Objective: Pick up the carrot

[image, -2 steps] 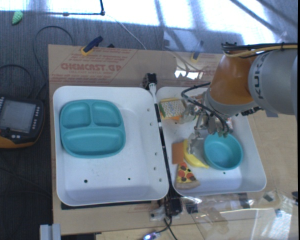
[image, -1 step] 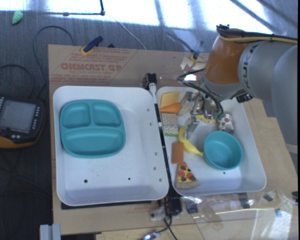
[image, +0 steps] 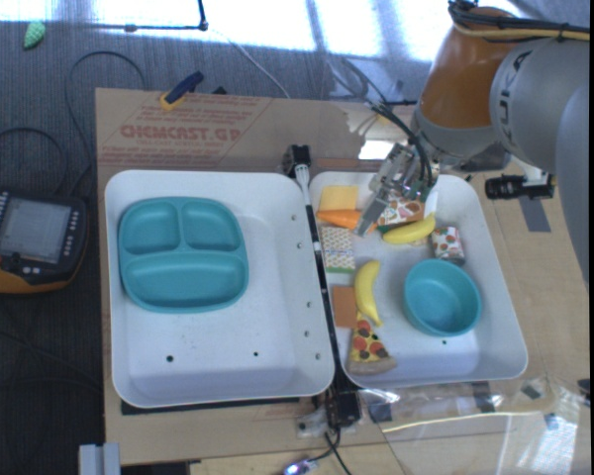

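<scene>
The carrot [image: 340, 220] is a short orange piece lying across the upper left part of the right bin [image: 495, 265], just below a yellow-orange cheese block [image: 339, 198]. My gripper [image: 378, 212] hangs over the upper middle of that bin, slanting down and to the left. Its lower tip is at the carrot's right end, and I cannot make out whether it touches. The gripper body hides part of a small printed pack behind it.
The right bin also holds a banana [image: 410, 232] right of the gripper, a second banana [image: 368, 291], a blue bowl [image: 442, 299], a pizza slice [image: 369, 347], a cracker [image: 339, 251] and a small box [image: 447, 244]. The left bin [image: 267, 334] holds a teal divided plate [image: 183, 251].
</scene>
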`<state>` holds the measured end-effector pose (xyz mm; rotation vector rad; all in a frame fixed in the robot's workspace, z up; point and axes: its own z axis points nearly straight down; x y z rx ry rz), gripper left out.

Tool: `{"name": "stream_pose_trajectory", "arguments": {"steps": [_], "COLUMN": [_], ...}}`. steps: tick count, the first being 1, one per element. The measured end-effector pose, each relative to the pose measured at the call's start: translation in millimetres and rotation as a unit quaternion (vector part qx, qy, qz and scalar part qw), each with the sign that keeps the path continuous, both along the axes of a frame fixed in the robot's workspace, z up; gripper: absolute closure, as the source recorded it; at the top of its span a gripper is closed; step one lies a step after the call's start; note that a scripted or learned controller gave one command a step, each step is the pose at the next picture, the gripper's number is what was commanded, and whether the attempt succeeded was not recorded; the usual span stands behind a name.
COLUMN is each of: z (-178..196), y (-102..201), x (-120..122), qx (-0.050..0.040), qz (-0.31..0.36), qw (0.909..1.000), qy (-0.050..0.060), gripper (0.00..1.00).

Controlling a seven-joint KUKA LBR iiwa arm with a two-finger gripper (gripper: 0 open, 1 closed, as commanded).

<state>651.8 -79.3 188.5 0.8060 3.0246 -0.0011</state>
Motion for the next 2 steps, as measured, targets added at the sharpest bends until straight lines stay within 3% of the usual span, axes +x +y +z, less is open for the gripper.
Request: {"name": "stream_pose_trajectory", "arguments": {"steps": [1,2], "z": [-4,-4], "y": [54,65], "x": [-10,1], "qx": [0.0023,0.0014], "qz": [-0.025,-0.083], "qw": [0.9997,0.9966], "qy": [0.005,0.004], "gripper": [0.0,0.0]}}
